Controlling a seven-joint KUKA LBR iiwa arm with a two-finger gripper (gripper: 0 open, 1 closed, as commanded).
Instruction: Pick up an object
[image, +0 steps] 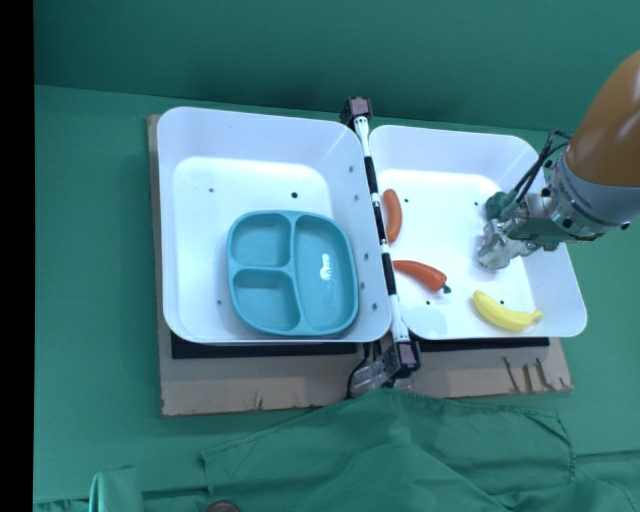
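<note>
The banana (506, 311) (light, slick, probably rigid plastic) lies just below the gripper (493, 252); grip its thick middle.

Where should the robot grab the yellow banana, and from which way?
Probably across the thick middle of the banana, coming straight down from above. It lies flat on the right bin floor, with its long curve running sideways, so fingers closing across its narrow width would likely fit best.
</note>
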